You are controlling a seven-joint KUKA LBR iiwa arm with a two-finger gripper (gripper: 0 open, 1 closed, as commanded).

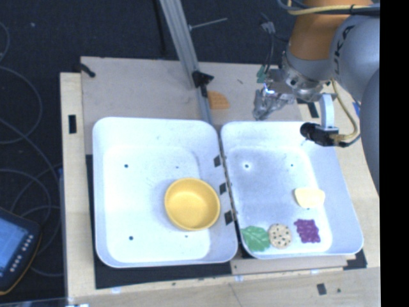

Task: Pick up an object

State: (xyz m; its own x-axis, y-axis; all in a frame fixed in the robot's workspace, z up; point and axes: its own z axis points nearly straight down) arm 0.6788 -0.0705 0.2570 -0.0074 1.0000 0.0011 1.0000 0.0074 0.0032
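Arm [332, 24] comes in from the right, orange band up top, jaws [265, 107] hanging over the far edge of the right bin [265, 171], just past its rim, above the bench [140, 88]. Jaws point down; nothing visible between them, opening too small and blurred to tell.

Right bin holds four small things along its near-right side: yellow piece [309, 197], purple grape bunch [308, 230], cookie [279, 235], green leafy piece [256, 237]. Cookie sits between green piece and grapes, all three near the near rim. All well apart from the jaws.

Left bin [128, 171] holds a yellow bowl [192, 203], upright, near its right wall.

Small orange thing [218, 100] lies on the bench beyond the bins, beside a slanted metal rail [182, 43].
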